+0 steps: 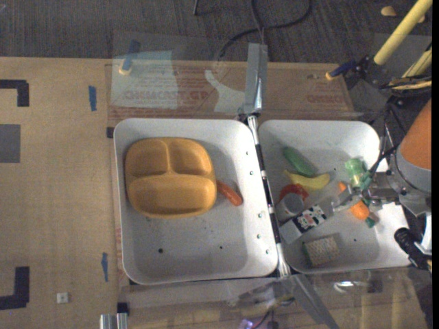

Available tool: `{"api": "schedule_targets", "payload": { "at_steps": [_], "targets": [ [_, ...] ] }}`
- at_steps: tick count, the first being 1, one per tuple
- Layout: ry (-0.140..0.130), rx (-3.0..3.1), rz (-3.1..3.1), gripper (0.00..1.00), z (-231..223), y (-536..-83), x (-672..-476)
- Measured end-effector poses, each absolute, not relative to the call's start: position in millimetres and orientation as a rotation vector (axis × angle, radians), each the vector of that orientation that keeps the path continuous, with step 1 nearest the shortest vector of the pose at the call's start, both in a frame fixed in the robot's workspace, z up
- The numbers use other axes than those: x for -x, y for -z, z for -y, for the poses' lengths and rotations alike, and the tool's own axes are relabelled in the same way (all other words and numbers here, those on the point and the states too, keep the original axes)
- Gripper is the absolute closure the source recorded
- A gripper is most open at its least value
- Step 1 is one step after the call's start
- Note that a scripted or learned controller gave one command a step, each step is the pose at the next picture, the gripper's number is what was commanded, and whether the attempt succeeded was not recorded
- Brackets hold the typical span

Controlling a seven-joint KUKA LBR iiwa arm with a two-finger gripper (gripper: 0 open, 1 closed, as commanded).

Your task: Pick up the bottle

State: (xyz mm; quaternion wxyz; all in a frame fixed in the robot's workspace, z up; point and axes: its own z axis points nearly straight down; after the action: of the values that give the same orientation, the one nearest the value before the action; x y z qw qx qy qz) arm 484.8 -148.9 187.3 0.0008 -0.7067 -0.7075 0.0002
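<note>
The bottle (pixel 354 169) is small, translucent and green, and sits in the right part of the right bin (pixel 322 134). The arm comes in from the right edge, and its gripper (pixel 362 193) hangs low over the bin just in front of the bottle, close to it. Metal parts of the gripper hide the bottle's lower end. An orange piece (pixel 359 210) and a small teal piece (pixel 370 219) lie just below the gripper.
The right bin also holds a green vegetable (pixel 299 160), a banana (pixel 310 180), a red cup (pixel 292 192), a black-and-white carton (pixel 310 218) and a grey sponge (pixel 320 249). In the left bin (pixel 199 252) lie a yellow divided plate (pixel 169 176) and a carrot (pixel 230 194).
</note>
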Motion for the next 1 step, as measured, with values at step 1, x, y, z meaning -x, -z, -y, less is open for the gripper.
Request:
{"api": "schedule_targets", "payload": {
  "at_steps": [1],
  "targets": [
    [0.002, 2.09, 2.347, 0.0, 175.2, -104.9, -483.1]
  ]
}}
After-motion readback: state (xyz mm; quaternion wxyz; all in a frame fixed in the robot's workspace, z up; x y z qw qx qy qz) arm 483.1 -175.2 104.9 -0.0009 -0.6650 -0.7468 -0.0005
